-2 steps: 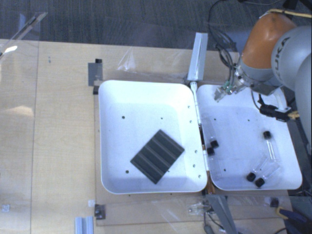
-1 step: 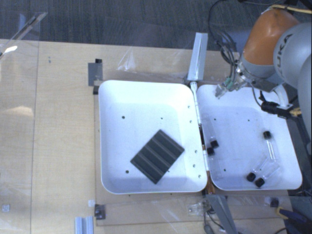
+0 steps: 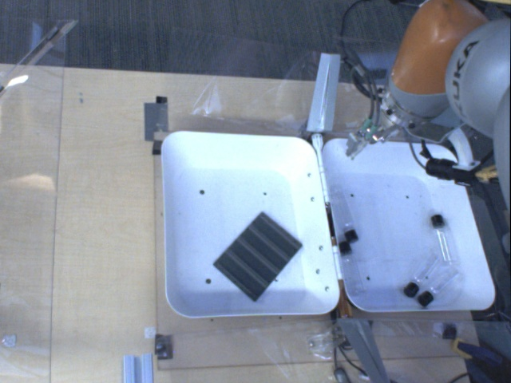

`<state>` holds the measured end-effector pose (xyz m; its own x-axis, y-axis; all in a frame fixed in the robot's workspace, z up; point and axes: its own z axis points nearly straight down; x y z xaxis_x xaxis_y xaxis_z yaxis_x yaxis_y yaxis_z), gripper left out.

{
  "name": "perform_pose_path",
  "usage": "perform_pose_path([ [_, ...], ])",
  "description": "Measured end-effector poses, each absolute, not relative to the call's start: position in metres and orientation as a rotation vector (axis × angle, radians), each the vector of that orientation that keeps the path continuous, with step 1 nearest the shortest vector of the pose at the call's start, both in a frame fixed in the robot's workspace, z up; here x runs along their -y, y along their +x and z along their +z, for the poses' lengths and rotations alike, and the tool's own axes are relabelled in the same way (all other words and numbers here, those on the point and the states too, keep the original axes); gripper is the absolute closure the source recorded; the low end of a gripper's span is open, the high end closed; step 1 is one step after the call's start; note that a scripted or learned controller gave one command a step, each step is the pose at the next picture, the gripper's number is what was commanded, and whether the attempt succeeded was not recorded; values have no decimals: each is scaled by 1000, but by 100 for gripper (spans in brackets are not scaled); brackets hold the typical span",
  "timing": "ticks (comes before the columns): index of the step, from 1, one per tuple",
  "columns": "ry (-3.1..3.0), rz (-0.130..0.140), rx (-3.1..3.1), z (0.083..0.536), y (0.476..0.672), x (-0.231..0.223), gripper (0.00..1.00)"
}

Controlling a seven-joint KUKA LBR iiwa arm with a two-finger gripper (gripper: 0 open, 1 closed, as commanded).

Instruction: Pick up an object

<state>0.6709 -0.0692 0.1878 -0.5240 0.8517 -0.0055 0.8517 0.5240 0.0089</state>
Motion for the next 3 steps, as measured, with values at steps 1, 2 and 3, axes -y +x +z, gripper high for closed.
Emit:
perform_pose_path([
  [1,932,6,-2990,98,638,101,100],
  [2,1159,7,-2909,174,626,91,100],
  [3,1268,6,-2865,94,644,93,100],
])
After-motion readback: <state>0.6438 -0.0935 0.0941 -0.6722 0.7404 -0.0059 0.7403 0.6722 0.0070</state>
